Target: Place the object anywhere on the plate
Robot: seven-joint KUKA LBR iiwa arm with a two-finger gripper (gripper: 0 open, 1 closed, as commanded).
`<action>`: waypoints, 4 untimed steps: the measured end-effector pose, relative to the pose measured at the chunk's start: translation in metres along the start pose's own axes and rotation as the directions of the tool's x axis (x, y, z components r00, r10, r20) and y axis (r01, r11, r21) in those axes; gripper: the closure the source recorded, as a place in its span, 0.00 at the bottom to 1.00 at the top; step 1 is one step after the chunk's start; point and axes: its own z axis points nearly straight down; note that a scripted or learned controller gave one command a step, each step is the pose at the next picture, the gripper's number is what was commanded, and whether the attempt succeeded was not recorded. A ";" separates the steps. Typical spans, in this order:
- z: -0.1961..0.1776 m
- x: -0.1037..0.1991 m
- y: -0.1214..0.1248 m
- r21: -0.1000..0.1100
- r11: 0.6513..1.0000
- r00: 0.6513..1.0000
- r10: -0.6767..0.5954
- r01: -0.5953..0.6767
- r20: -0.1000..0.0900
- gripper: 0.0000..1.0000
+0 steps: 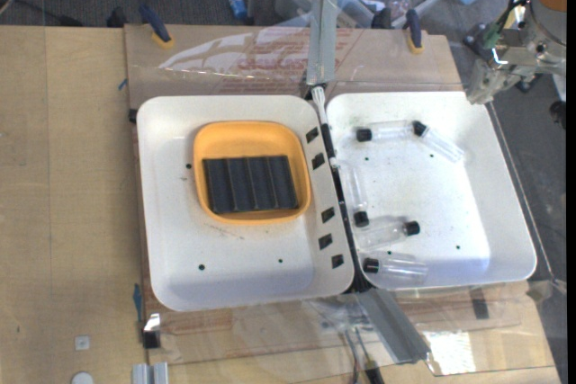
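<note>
We see a dark ribbed block lying flat on the orange plate, which sits in the left bin. The right bin holds several clear tubes with black caps. The gripper hangs just past the right bin's far right corner; we cannot tell how it stands.

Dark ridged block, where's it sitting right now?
The dark ridged block lies flat on the orange plate in the left bin, away from the clear tubes in the right bin.
</note>
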 end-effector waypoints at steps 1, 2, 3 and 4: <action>-0.050 -0.019 0.001 0.000 0.998 0.998 0.066 -0.066 0.001 1.00; -0.175 -0.037 0.001 -0.001 0.986 0.986 -0.169 0.169 0.001 1.00; -0.175 -0.041 0.002 0.000 0.864 0.864 -0.503 0.503 0.001 1.00; -0.175 -0.040 0.002 0.000 0.719 0.719 -0.695 0.695 0.000 1.00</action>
